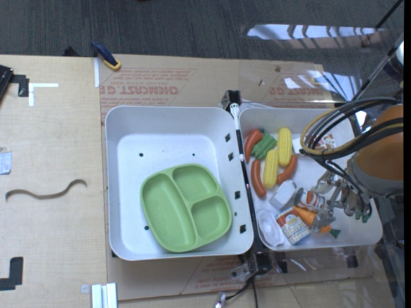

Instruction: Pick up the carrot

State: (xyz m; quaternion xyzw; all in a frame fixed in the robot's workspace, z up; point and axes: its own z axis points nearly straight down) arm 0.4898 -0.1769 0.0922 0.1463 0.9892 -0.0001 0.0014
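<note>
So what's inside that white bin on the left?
The left bin holds a green divided plate, lying flat; its three compartments look bare. Whatever is under the plate is covered.

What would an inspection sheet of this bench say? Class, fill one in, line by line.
Surface: two white bins side by side on a wooden bench.
Job's things: carrot in the right bin, beside the gripper.
Clutter: corn cobs, hot dogs, packets; green divided plate in the left bin.
Grippers: gripper low over the right bin.
Cables: black loops on the arm.
Surroundings: cardboard sheet, dark carpet.
</note>
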